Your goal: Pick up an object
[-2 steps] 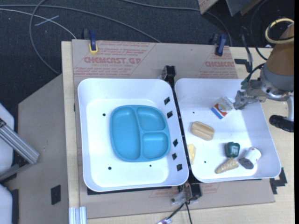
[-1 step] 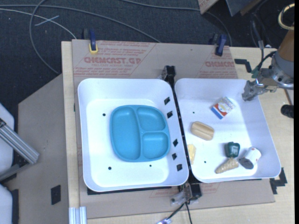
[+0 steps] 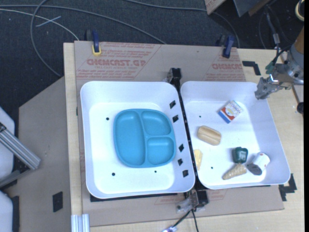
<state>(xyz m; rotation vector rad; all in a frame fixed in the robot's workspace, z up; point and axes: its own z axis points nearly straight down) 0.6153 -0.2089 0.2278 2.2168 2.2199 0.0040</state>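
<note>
In the right bin (image 3: 270, 129) you have the loose objects: a small red, white and blue carton (image 3: 230, 111) toward the back, a tan bread roll (image 3: 209, 135) near the middle, and a green cup (image 3: 240, 154), an ice-cream cone (image 3: 234, 171) and a white mug (image 3: 260, 160) clustered at the front. The left bin (image 3: 96, 129) holds a blue divided plate (image 3: 144, 137). The gripper (image 3: 264, 88) hovers over the right bin's far right corner, holding nothing.

2 blue clamps (image 3: 96, 42) on the bench's far edge, grey cables (image 3: 48, 18) across dark carpet beyond
</note>
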